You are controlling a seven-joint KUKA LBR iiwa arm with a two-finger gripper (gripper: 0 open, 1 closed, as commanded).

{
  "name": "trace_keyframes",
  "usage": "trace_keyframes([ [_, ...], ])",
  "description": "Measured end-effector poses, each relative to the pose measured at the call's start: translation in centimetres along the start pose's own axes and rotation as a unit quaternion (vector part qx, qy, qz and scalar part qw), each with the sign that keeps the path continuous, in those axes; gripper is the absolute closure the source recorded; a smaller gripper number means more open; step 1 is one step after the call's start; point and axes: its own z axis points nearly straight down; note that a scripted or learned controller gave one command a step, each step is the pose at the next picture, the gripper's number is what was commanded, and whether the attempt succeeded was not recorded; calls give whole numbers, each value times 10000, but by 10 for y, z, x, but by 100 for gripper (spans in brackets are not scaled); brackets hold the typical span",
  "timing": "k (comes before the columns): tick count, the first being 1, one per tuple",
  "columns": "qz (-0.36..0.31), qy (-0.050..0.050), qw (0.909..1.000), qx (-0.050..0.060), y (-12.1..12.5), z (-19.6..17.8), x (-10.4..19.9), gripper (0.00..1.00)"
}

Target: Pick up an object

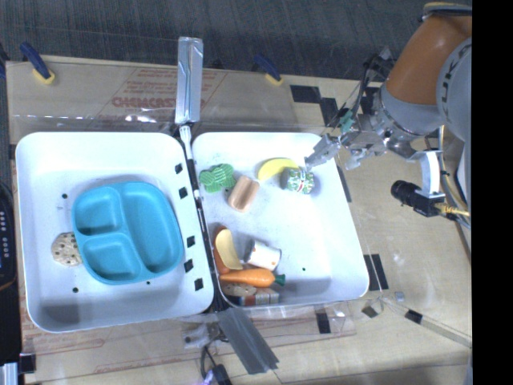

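gripper [315, 158] at right bin [341, 239] top edge | you can't tell jaw state | just beside it: round green-white ball [300, 181], curved yellow banana [275, 168]

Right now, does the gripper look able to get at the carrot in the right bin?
Probably yes. The gripper sits at the right bin's far edge, and the carrot lies uncovered on top of the clutter near the front wall.

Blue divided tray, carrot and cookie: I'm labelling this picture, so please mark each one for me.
Blue divided tray [126, 232]: camera view, left bin, on the ridge between its compartments.
Carrot [250, 277]: camera view, right bin's near edge, on the middle of its orange body.
Cookie [65, 249]: camera view, left of the tray, on its speckled top.
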Motion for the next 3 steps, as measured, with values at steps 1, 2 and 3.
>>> trace_keyframes([
  [1,211,-42,9996,-163,48,138,40,0],
  [2,-92,-6,10000,-24,65,164,6,0],
  [3,-134,-4,9999,24,64,155,8,100],
])
